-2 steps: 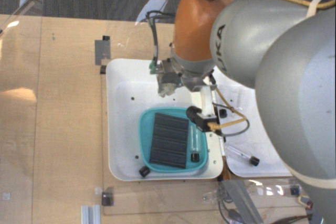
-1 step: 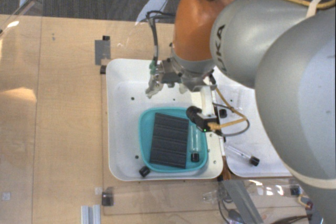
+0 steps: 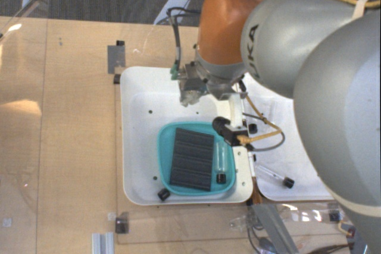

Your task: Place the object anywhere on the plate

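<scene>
The clear black-capped tube [image 3: 221, 159], lying along the right side of the teal plate [image 3: 164, 149] at lower centre, looks light, stiff, slick and roll-prone, so is best pinched mid-barrel; whether the claw [image 3: 191, 92] above is spread or pressed together I cannot tell.

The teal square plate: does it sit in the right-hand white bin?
No, the teal square plate lies in the left-hand white bin.

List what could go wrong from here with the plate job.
1. The dark ribbed block covers most of the teal plate, so a newly placed object may land on it and slide off.
2. A clear tube lies along the plate's right edge and could be knocked.
3. The arm hides the gripper from the camera, so any grasp may be hard to confirm.
</scene>
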### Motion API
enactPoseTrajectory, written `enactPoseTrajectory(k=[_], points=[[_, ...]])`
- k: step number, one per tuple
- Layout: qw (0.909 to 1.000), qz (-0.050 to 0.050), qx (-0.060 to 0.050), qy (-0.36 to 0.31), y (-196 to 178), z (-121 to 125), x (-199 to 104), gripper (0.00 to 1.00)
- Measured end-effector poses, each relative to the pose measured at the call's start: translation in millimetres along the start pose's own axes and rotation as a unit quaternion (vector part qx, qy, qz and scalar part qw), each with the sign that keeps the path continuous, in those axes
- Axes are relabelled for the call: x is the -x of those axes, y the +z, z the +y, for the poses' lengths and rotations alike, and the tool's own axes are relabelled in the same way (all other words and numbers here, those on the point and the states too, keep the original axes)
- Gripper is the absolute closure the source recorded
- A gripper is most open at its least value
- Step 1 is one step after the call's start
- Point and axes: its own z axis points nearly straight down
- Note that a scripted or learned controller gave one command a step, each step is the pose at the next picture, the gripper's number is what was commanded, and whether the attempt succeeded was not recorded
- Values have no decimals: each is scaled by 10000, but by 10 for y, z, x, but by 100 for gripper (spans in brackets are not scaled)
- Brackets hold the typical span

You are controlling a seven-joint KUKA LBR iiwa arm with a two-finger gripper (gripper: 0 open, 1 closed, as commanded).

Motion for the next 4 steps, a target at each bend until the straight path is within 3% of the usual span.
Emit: enactPoseTrajectory(k=[1,2,3,4], points=[[10000,-1,-1,-1,0,0,0,0],[10000,9,26,5,-115,19,5,100],[10000,9,25,5,-115,18,5,0],[10000,19,53,10,-230,38,14,100]])
